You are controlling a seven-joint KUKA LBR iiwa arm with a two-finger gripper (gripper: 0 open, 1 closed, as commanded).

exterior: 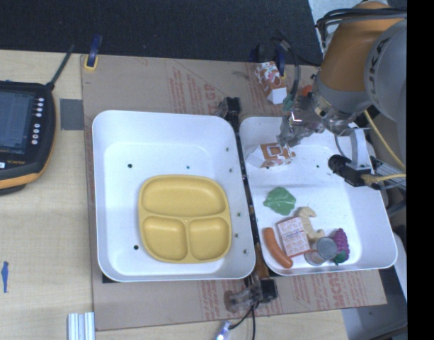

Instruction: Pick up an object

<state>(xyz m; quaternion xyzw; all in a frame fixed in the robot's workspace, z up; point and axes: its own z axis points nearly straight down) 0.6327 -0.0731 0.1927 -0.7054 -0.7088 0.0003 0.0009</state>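
Note:
My gripper [289,134] hangs over the far left part of the right bin [369,211], on the grey arm with its orange band at the upper right. Just below and to the left of its tip, a small white and orange packet [276,154] lies near the bin's back wall. I cannot make out whether the gripper touches the packet. Nearer the front of that bin lie a green leaf-shaped toy [280,200], an orange sausage [277,248], a pink card packet [293,236], a beige piece [309,221], a grey can [325,248] and purple grapes [340,241].
The left bin [117,154] holds a yellow divided plate [184,218]. A black clamp [231,108] sits between the bins at the back. Another small packet [270,76] lies on the cardboard behind the right bin. A control pendant [15,133] rests at the far left.

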